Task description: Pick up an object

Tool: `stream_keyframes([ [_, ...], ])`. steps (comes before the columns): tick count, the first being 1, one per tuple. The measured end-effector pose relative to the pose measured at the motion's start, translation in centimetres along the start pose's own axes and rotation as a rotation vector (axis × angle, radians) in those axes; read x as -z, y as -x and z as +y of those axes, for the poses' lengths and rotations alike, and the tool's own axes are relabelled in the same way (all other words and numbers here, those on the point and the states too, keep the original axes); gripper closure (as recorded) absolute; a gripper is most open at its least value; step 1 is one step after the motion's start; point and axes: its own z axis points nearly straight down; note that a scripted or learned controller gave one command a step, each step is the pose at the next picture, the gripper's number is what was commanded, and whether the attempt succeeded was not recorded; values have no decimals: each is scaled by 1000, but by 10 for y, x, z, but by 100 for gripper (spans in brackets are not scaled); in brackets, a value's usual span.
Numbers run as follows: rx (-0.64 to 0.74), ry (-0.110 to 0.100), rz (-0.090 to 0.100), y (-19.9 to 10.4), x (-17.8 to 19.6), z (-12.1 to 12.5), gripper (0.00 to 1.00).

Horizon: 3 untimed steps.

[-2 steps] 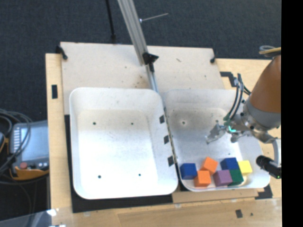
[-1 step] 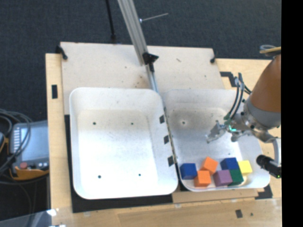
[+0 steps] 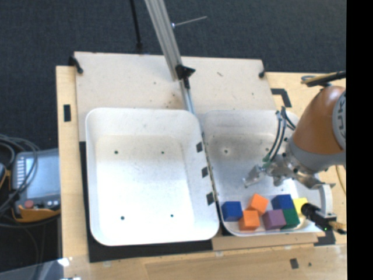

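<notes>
While low in the right bin, near edge: cluster of small blocks packed against the front rim.
Front row: orange block [image 3: 250, 219], purple block [image 3: 273, 219] and green block [image 3: 291, 218], side by side, touching.
Second row: blue block [image 3: 232, 210] at the left end, another orange cube [image 3: 259, 202] tilted just behind the first, a second blue cube [image 3: 282, 202] and a yellow block [image 3: 300, 205] toward the right rim.
Gripper [image 3: 254, 175]: above the cluster, over the bare middle of the right bin, pointing left; nothing seen between its fingers.
Finger state: cannot tell, too small and blurred against the white floor.
Blocks relative to gripper: all lying nearer the camera, below it in the view; tilted orange cube closest, near but apart from the tip; blue block at lower left, yellow well off to lower right.
Right bin [image 3: 233, 127]: white, speckled grey on its floor, abutting its neighbour.
Left bin [image 3: 140, 168]: white, shallow, a few dark dots on the floor.
Arm [image 3: 317, 127]: orange band and grey wrist reaching in from the right, over the bin's right rim.
Bench [image 3: 169, 80]: pale board beyond both bins.
Farthest: slanted aluminium mast [image 3: 162, 28] rising from behind the seam between the bins, dark carpet around.
</notes>
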Motion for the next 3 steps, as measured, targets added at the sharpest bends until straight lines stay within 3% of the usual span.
stream_keyframes([
  [1,0,8,-2,2,-43,1,0],
  [2,-8,13,-2,3,-31,3,100],
  [3,5,12,-2,6,23,15,100],
])
